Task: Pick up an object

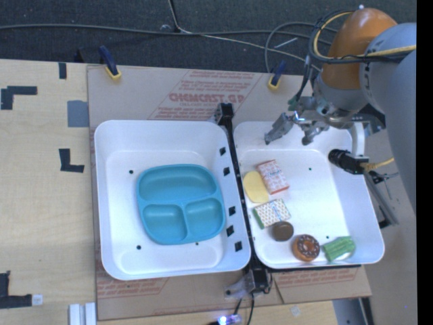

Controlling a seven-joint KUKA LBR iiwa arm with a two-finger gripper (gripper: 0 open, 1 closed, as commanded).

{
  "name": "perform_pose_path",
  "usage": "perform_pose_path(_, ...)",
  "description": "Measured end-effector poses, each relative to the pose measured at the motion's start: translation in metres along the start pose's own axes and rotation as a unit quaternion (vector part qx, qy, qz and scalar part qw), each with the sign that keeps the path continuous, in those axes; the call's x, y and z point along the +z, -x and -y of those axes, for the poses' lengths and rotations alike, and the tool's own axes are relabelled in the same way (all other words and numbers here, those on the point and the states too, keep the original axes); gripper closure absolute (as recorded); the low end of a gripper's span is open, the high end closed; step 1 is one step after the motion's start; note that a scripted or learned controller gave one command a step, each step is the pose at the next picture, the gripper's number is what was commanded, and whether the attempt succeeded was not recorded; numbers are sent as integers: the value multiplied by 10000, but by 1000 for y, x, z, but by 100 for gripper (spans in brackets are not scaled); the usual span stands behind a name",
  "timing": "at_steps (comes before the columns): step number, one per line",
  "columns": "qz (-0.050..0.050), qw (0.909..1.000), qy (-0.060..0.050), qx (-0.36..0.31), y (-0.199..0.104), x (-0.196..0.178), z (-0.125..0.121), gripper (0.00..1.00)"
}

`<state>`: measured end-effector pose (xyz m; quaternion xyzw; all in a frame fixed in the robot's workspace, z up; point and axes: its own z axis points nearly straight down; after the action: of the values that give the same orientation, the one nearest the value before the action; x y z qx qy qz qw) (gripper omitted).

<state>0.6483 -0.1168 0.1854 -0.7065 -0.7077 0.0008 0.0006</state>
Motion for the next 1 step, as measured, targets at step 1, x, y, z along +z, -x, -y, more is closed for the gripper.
perform_pose_path(1,2,10000,-22,-1,1,64,-3,0)
